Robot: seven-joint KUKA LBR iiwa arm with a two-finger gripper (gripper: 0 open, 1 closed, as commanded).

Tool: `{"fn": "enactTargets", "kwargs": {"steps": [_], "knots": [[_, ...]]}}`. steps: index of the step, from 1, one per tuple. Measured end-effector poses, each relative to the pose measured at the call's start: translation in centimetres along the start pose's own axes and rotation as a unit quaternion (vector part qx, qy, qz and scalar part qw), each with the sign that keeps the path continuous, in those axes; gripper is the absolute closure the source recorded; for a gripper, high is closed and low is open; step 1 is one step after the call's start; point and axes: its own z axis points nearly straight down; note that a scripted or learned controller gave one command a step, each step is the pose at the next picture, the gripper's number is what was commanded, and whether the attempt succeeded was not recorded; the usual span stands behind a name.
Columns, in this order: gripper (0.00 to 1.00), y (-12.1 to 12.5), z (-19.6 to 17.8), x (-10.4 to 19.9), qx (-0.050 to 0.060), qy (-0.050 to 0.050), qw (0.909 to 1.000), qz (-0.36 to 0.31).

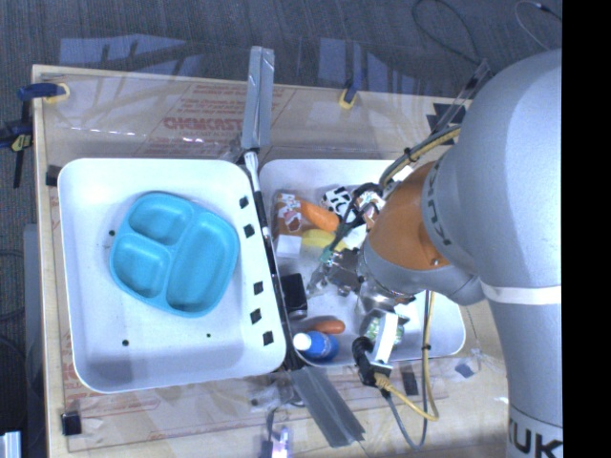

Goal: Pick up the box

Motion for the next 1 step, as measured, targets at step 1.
{"fn": "enactTargets", "kwargs": {"steps": [1], "knots": [[1.0,-0.13,-0.71,0.43,0.006,0.004,1.0,-0.005]]}}
